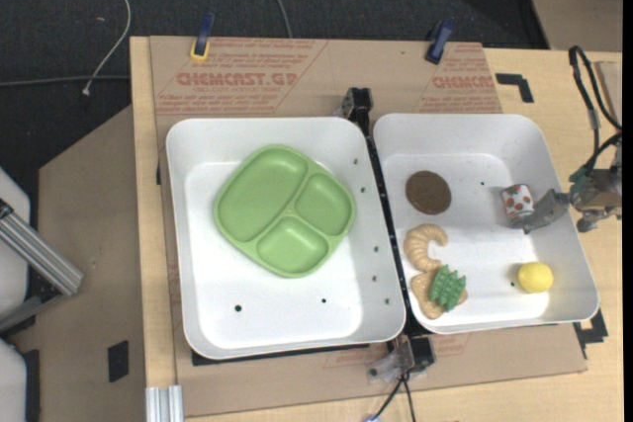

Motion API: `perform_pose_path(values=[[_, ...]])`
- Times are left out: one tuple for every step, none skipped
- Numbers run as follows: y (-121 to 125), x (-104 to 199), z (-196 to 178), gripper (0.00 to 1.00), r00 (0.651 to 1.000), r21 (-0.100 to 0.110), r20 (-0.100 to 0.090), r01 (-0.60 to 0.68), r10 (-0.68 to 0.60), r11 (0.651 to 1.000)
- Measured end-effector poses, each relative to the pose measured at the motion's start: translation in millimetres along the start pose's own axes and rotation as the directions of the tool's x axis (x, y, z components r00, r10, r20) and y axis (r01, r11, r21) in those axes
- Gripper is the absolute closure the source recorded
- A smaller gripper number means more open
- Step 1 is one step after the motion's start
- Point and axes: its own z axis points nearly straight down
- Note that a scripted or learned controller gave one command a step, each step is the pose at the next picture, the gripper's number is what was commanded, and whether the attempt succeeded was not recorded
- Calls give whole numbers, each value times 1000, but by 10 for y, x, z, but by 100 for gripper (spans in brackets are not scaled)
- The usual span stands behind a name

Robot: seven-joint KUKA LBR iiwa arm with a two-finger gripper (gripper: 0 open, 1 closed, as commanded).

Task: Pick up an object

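Die (pixel 516 202), our likeliest target, is sitting in the right bin (pixel 475 122), right of the green plate (pixel 285 210), brown disc (pixel 427 192) and croissant (pixel 425 244). We are holding our gripper (pixel 542 211) just beside it, presumably for a grasp; open or closed, we cannot tell.

smooth glossy plastic green plate (pixel 285 210) in matt white bin (pixel 208 311).

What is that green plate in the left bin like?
The green plate is a pale green, matte, plastic-looking tray with rounded corners and three compartments: one large, two smaller. It lies flat and turned diagonally on the floor of the left bin, near the middle, with nothing on it and nothing touching it except the bin.
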Motion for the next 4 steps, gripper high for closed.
perform_pose_path(values=[[31, 8, -74, 0, 1000, -14, 4, 5, -5, 1000], [99, 53, 517, 0, 1000, -11, 3, 5, -5, 1000], [173, 2, 987, 0, 1000, -11, 3, 5, -5, 1000], [179, 6, 1285, 0, 1000, -12, 3, 5, -5, 1000]])
